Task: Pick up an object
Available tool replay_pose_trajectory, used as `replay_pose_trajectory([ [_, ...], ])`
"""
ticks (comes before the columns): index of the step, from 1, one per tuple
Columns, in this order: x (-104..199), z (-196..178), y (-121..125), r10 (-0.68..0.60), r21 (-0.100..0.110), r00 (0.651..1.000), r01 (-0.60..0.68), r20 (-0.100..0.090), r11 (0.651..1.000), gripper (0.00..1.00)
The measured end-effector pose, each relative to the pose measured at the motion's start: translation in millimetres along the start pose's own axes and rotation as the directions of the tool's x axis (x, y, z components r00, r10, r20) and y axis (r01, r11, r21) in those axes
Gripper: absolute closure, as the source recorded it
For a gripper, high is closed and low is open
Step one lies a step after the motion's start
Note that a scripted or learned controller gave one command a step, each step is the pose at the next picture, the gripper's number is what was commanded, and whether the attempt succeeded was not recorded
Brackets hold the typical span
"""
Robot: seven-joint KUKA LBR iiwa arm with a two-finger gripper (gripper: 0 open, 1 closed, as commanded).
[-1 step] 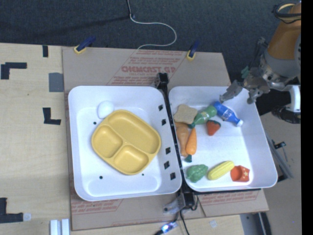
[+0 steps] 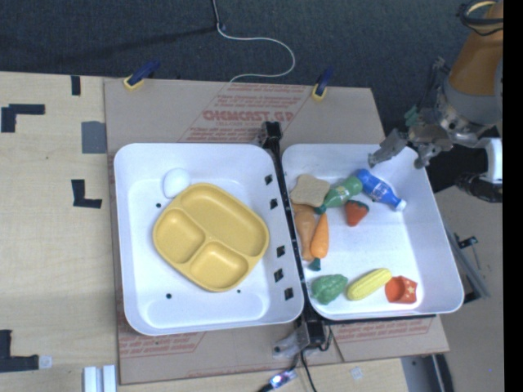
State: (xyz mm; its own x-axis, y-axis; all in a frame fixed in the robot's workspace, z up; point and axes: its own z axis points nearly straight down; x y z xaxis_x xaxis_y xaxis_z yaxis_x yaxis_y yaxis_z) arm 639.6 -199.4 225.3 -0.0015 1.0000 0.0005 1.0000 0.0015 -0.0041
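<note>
Surface (image 2: pixel 49 219) carries two white bins side by side. Left bin (image 2: pixel 135 300) holds a yellow divided plate (image 2: pixel 211 235), long axis running upper left to lower right, and a small white ball (image 2: pixel 175 181) touching the plate's upper left edge. Right bin (image 2: pixel 425 243) holds the toys. My arm (image 2: pixel 478 72) comes in from the right, above that bin's upper right corner. My hand (image 2: pixel 402 148) sits over the bin's top rim, fingers spread apart, nothing between them. Orange carrot (image 2: pixel 319 233) lies near the divider, long axis nearly vertical, green tip pointing down. Tan bread slice (image 2: pixel 309 190) sits just above it. Blue bottle (image 2: pixel 380 189) lies just below my hand, long axis upper left to lower right, white cap at lower right. Yellow corn (image 2: pixel 368 283) lies near the bottom rim, tilted up to the right, between a green leafy toy (image 2: pixel 328 287) and a red pepper (image 2: pixel 401 289). Green vegetable (image 2: pixel 341 193) touches the bread. Red strawberry (image 2: pixel 356 212) lies below the bottle.
</note>
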Motion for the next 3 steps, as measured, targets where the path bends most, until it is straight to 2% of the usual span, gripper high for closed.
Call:
replay_pose_trajectory([
  [1, 0, 66, 4, -0.001, 0.007, 1.000, 0.001, -0.001, 1.000, 0.00],
  [2, 1, 124, 2, 0.000, -0.006, 1.000, 0.000, -0.004, 1.000, 0.00],
  [3, 2, 120, 8, -0.003, -0.021, 1.000, 0.003, 0.000, 1.000, 0.00],
])
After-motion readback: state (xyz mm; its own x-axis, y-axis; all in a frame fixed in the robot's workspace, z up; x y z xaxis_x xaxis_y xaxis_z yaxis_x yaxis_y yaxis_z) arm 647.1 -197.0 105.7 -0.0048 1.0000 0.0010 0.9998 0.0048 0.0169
